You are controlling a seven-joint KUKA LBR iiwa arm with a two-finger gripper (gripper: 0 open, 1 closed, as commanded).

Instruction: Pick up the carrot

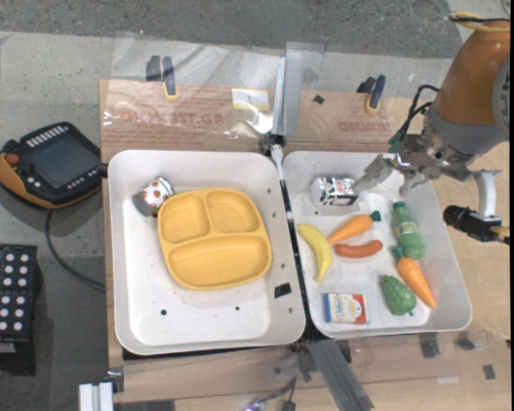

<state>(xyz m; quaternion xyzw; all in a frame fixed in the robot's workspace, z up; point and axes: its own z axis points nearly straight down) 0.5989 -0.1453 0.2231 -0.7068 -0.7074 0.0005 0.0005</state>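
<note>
Approach stage: the arm [475,67] hangs over the right bin [450,311], nothing held.
The yellow tray [214,238] sits in the left bin; the gripper [398,168] hovers spread open at the right bin's far edge; two carrots lie there, one [353,228] mid-bin above the sausage [358,249], another [416,281] beside the green bottle [407,229]; next it likely must descend over one and close.

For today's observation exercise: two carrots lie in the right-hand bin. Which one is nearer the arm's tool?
The upper carrot, lying just above the red sausage, is nearer the tool. The other carrot lies lower, beside the green bottle.
</note>
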